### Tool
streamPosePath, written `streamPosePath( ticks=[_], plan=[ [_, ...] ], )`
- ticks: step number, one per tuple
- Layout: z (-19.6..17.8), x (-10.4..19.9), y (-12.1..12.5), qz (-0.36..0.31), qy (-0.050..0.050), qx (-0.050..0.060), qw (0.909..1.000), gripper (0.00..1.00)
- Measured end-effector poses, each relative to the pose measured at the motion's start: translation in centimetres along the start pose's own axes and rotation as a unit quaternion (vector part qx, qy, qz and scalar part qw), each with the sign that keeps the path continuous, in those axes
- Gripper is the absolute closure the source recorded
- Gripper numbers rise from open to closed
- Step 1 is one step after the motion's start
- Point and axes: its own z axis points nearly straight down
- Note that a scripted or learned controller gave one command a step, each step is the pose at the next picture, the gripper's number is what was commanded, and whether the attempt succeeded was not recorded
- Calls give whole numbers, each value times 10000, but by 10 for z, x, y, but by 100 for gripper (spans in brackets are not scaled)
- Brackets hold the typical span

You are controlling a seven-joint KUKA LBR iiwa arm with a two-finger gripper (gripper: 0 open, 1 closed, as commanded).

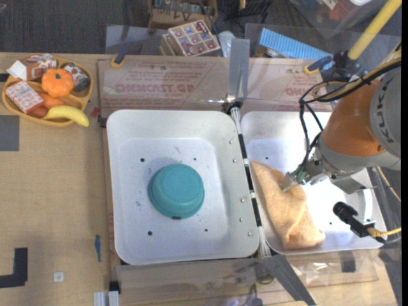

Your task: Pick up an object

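A wooden bench (pixel 51 203) carries 2 shallow white bins side by side, seen from above at a slant. The left bin (pixel 127 139) holds a teal bowl (pixel 177 190) turned upside down, sitting a little left of the bin's centre. The right bin (pixel 274 139) holds a crumpled tan-orange cloth (pixel 290 212) lying along its left wall and reaching towards the near edge.

The grey arm with its orange band (pixel 354 129) comes in from the right and bends down over the right bin. Its gripper (pixel 298 178) sits at the cloth's upper right edge, touching or just above the fabric. Whether it is spread or pressed together cannot be told, and no fabric is clearly seen in its grasp.

At the far left of the bench, a yellow dish (pixel 19 104) holds toy food, including a small orange pumpkin (pixel 57 83) and a banana (pixel 67 114).
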Motion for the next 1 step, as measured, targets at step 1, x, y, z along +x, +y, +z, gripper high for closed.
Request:
streamPosePath(
  ticks=[1],
  plan=[
    [-72, 8, 63, 1415, 0, 87, 9899, 100]
  ],
)
